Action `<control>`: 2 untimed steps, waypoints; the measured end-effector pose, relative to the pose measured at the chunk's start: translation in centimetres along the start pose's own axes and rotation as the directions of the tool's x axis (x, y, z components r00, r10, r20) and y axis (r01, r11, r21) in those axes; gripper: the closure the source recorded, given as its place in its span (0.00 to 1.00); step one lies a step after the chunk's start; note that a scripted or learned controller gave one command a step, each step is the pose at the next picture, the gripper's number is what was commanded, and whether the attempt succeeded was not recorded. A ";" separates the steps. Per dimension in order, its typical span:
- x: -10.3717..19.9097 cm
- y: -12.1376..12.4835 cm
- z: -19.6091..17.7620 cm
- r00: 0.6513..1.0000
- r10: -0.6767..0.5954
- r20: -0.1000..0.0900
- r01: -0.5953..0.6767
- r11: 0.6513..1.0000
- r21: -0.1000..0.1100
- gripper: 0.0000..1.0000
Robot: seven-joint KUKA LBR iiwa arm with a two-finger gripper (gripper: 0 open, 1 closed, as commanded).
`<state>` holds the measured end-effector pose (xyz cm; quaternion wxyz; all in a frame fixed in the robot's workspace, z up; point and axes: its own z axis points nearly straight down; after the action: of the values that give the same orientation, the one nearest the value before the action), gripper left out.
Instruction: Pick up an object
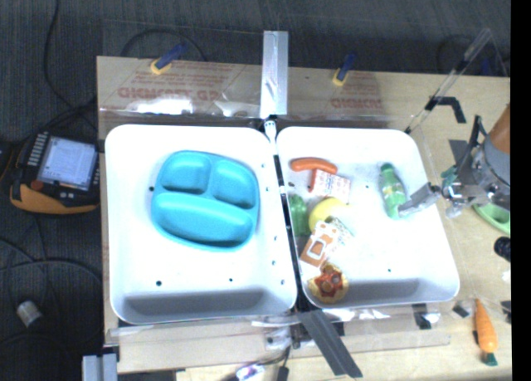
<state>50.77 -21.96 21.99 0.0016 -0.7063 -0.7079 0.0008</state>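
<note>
Although the gripper (415, 201) hangs over the right edge of the right bin (431, 267), we cannot tell from this slanted view how wide it stands, and we see nothing held in it. The nearest candidate for picking is the green bottle (389, 187), which lies near the far right corner of that bin, just beside the tool tip. Its long axis runs from the far edge toward the near edge, with only a small tilt, and we cannot say which end is the cap. The other things crowd the left edge of the same bin: an orange sausage (313, 164), a red-and-white packet (330, 182), a yellow lemon (325, 210), a small carton (319, 246) and a reddish round piece (329, 281). The left bin (133, 280) bears a blue tray (206, 198). We judge that the main risk is a bad grasp: if the tool closes along the bottle's length and not across it, the round body may roll away. The bin's right wall is also close, so a low approach could strike it.
</note>
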 end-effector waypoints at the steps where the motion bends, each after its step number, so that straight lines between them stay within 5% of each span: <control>1: 1.8 4.8 6.5 0.998 0.059 0.002 -0.059 0.998 0.000 0.00; 2: 0.8 7.4 12.3 1.000 0.030 -0.005 -0.030 1.000 -0.007 0.00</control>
<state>58.14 -21.14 9.65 0.0007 -0.7170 -0.6971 -0.0034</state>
